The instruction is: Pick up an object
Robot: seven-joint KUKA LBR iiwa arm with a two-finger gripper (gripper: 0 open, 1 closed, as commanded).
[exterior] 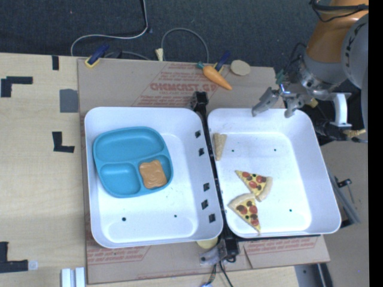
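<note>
White right bin [317, 154] holds two pizza slices [254, 183] [246, 210] and a bread piece [219, 145]. Left bin [102, 220] holds a blue plate [122, 160] with toast [153, 174]. Tool [276, 105] hangs open, holding nothing, over the right bin's top edge.

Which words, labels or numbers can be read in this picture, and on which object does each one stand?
"CHEMCAST GP", printed in red on the brown board under the two bins; the last letters are uncertain.
Smaller red print repeats on the same board at its lower edge and left side; too small and blurred to read.
No other readable text.
</note>
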